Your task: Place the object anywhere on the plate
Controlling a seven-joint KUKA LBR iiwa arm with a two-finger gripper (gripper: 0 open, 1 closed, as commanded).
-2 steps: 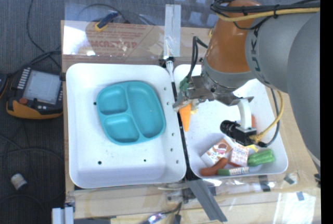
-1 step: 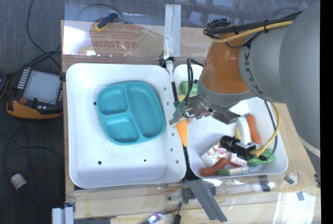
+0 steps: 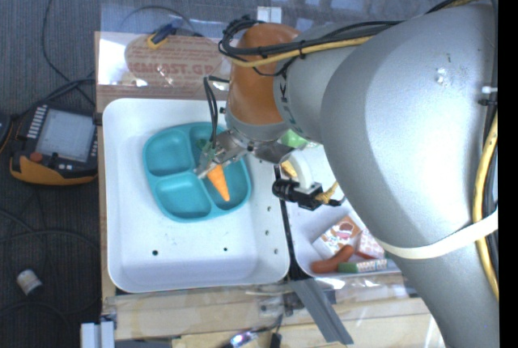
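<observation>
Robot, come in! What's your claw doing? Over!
Claw over teal plate. Orange carrot at its tip, lying in plate's right compartment. Nothing in the way.

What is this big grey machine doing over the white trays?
The grey robot arm reaches over the left white bin, its gripper right above a teal plastic divided plate. An orange toy carrot sits at the fingertips, over the plate's right-hand compartment; whether it is still gripped is unclear. The right white bin holds a red toy sausage and a small printed carton.
</observation>
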